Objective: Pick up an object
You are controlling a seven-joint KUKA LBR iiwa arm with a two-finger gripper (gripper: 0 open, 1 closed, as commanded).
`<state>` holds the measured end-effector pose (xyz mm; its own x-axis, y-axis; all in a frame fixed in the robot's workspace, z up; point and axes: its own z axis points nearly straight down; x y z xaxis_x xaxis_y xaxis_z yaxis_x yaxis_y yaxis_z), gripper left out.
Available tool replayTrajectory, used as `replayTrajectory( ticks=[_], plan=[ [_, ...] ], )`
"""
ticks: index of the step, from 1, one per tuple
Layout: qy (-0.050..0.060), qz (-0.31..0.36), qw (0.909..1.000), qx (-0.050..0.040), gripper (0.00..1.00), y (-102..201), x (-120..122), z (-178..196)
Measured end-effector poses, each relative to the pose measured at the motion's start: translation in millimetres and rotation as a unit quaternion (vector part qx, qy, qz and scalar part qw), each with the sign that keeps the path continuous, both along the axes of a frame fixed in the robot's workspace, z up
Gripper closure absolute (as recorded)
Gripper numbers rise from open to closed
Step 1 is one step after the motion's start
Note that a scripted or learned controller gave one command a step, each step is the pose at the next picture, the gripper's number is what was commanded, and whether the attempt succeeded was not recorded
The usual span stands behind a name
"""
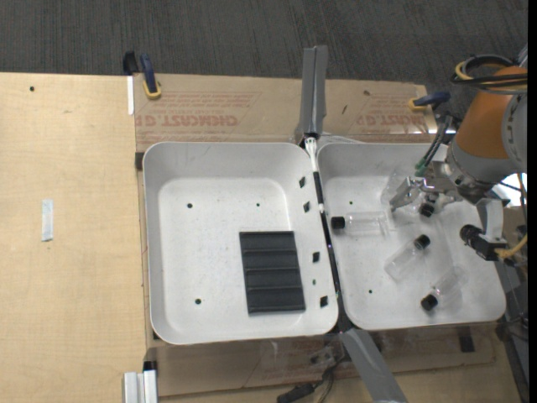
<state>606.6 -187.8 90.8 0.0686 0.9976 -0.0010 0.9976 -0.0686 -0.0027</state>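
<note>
Two bins: gripper [417,193] over the right bin [369,305], approach step (finger spread cannot be told); next, descend onto the clear vial [359,222] at eight o'clock.

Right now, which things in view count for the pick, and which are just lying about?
For the job:
- gripper
- clear bottles with black caps in the right bin
- black ribbed block in the left bin

Lying about:
- clamps on the cardboard edge
- tape strip on the bench
</note>
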Motion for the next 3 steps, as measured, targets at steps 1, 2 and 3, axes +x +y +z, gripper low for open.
replayTrajectory(
  ticks=[1, 2, 3],
  plan=[
    [0.002, 0.000, 1.0000, -0.0001, 1.00, -0.8, -1.2, 8.1],
    [-0.001, -0.045, 0.9990, -0.0004, 1.00, 81.7, 14.7, 92.7],
    [0.000, -0.117, 0.9932, -0.0008, 1.00, 137.4, 17.3, 128.1]
  ],
)
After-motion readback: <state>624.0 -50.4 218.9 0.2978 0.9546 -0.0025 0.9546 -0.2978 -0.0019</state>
